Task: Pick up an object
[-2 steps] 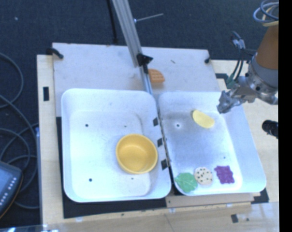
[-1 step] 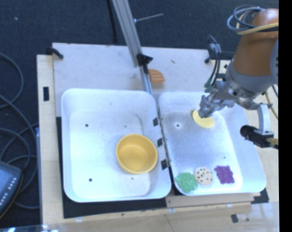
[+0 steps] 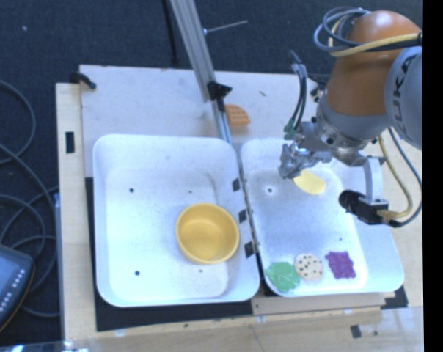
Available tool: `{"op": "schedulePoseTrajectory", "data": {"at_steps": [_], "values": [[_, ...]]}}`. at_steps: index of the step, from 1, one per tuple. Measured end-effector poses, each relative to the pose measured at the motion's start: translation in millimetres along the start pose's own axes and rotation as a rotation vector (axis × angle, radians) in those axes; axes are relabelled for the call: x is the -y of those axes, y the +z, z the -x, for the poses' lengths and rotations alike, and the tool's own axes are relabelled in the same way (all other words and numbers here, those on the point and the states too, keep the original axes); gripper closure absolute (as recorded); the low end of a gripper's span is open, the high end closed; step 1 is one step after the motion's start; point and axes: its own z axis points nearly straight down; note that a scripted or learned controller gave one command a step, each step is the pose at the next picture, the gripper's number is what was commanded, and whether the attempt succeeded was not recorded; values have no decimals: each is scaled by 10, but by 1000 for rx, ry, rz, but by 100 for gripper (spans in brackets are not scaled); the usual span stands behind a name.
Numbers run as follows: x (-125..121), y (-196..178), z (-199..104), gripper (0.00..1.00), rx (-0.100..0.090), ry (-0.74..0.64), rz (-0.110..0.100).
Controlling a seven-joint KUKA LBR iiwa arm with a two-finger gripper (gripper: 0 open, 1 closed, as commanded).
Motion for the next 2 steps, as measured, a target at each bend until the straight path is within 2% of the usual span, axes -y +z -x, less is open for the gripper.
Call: {"op": "schedulePoseTrajectory", "data": {"at_steps": [2], "values": [[-177,211,-926,100,1,0,0]]}}
